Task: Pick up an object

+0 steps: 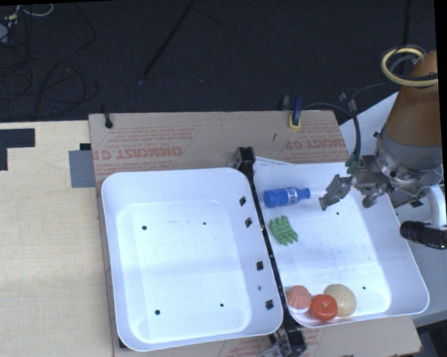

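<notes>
Three round things, a pink one (297, 298), a red one (323, 307) and a tan one (341, 299), crowd the right bin (363, 237) at six o'clock. Cardboard (161, 140) beneath reads "CHEMCAST GP". At eleven o'clock lies a blue bottle (286, 197), with a green ridged piece (283, 230) below. Near one o'clock the gripper (343, 190) hovers, holding nothing; its opening is unclear.

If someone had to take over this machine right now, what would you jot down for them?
Hand: over the right white bin, near its upper right part, holding nothing.
Things in that bin: blue plastic bottle lying at the top, green ridged piece below it, peach-coloured round piece, red tomato-like ball and beige ball clustered at the bottom edge.
Done: nothing picked up.
Left: grasp and lift one thing; the bottle lies nearest.
</notes>
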You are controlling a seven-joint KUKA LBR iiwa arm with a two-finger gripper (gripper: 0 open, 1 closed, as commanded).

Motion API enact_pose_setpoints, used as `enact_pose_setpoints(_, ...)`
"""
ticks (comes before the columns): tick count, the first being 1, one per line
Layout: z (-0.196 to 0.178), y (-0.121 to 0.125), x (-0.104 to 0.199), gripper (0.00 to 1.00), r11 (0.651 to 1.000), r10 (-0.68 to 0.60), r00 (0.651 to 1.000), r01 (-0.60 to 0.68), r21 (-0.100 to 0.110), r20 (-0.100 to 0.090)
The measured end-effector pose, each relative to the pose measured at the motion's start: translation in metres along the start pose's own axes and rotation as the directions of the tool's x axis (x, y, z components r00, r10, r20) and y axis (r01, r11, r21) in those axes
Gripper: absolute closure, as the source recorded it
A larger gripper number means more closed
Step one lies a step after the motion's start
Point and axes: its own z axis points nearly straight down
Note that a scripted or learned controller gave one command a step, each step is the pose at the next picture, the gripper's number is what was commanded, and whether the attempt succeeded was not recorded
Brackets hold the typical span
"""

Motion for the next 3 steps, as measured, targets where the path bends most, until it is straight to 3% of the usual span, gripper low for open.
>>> enact_pose_setpoints(1, 0.05, -0.073, -0.058, 0.0, 1.0, 0.008, 1.0, -0.008, 0.007, -0.001)
enact_pose_setpoints(2, 0.04, -0.077, -0.082, 0.0, 1.0, 0.002, 1.0, -0.002, -0.001, 0.001)
enact_pose_setpoints(3, 0.135, -0.094, -0.048, 0.0, 1.0, 0.003, 1.0, -0.003, 0.005, -0.004)
